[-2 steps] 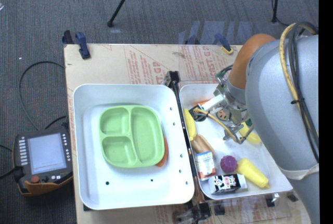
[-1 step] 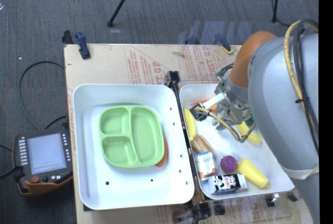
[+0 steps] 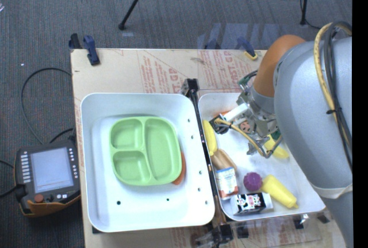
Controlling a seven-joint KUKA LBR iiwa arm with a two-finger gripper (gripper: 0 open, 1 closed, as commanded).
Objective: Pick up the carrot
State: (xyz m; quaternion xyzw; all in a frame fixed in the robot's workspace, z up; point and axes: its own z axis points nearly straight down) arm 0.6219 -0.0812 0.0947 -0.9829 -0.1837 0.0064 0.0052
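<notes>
Along the near edge of the right bin, a black-and-white carton is lying beside a yellow bottle, with a purple ball just behind them. A small red-labelled pack and a bun are resting by that bin's left wall, and a banana is lying farther back along it. In the left bin, a green tray is sitting over the carrot, which is showing as a thin orange sliver peeking from under the tray's right edge. The gripper is hanging over the middle of the right bin, well apart from the carrot; whether its fingers are apart or together, I cannot tell.
</notes>
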